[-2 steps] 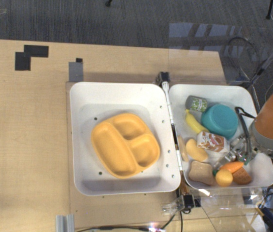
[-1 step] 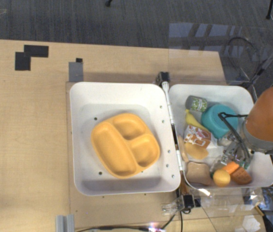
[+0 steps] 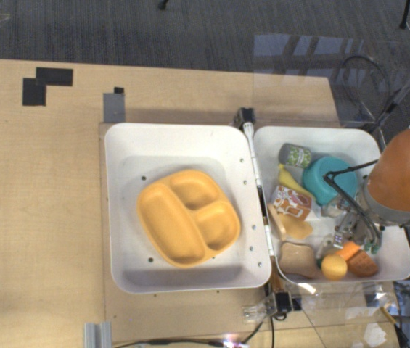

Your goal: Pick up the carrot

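Left bin (image 3: pixel 117 194): we see a yellow divided plate (image 3: pixel 188 217) in it, nothing of the task here.
Right bin (image 3: pixel 266 143): we see several toy foods and a teal cup (image 3: pixel 328 180).
Carrot (image 3: pixel 349 251): it lies near the front edge, beside a yellow lemon (image 3: pixel 334 267).
Gripper (image 3: pixel 355 234): it is low, just at the carrot; how wide it stands we cannot tell.
Progress: we judge the approach made, the grasp and lift not yet shown.

The wooden bench (image 3: pixel 52 216) bears 2 white bins (image 3: pixel 117 194) (image 3: pixel 390 140) side by side.
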Controlling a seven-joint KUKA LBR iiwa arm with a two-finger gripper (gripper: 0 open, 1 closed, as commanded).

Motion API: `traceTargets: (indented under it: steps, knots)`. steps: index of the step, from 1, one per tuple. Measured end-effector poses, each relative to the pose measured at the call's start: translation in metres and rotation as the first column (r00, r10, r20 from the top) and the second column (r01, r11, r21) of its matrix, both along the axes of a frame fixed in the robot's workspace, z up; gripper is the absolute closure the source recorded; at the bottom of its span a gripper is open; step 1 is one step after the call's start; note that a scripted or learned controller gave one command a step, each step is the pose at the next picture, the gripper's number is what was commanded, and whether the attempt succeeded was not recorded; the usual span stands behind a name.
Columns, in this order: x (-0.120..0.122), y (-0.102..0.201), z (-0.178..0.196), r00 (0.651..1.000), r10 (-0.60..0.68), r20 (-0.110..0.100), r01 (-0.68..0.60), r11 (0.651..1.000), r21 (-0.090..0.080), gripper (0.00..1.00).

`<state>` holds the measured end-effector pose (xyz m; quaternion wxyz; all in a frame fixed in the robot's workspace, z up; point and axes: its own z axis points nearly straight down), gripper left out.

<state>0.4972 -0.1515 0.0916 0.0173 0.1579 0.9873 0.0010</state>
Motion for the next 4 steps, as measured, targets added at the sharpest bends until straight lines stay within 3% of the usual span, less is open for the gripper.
traceTargets:
  steps: [1,2,3,4]
  knots:
    - [-0.002,-0.033,-0.001,0.987,-0.16,-0.011,0.16,0.987,0.008,0.0]
    - [0.0,-0.032,0.011,0.987,-0.158,-0.005,0.158,0.987,0.009,1.0]
    - [0.0,-0.032,0.01,0.987,-0.159,-0.006,0.159,0.987,0.009,0.0]
    - [-0.004,-0.023,-0.002,0.932,0.361,-0.016,-0.361,0.932,-0.004,0.0]
